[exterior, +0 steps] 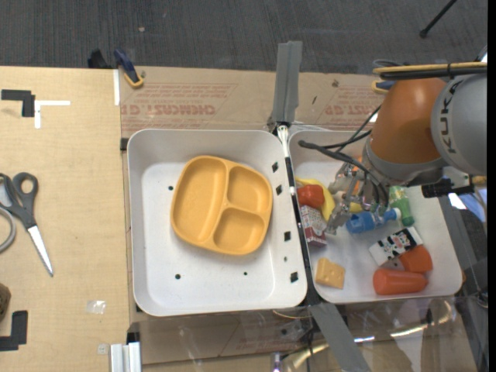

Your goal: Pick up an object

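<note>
Camera view, looking down on the bench [62, 285]: two white bins lie side by side. Left bin [147, 285] holds one yellow divided plate [222, 205], lying flat with its three compartments facing up, near the bin's middle and apart from all walls.

Right bin [446, 285] holds the loose objects. A red item [311, 195] and a yellow item [326, 200] sit against the left wall in the upper part, touching one another. Just below them lies a small red-and-white packet [313, 229]. A yellow block [330, 273] rests near the front left corner. A blue bottle [364, 222] lies on its side near the middle, with a green item [400, 204] just beside it on the right. A black-and-white card [394, 244] lies below those. Two orange-red pieces sit at the front right: a cylinder [400, 281] on its side and a smaller piece [418, 259] touching it above.

Arm [434, 122] reaches in from the right over the right bin. Gripper [347, 204] hangs low among the objects, between the yellow item and the blue bottle. Whether the fingers are apart or closed cannot be told; no object is seen held between them.

Scissors [27, 215] lie on the bench at far left, well apart from the bins.
</note>
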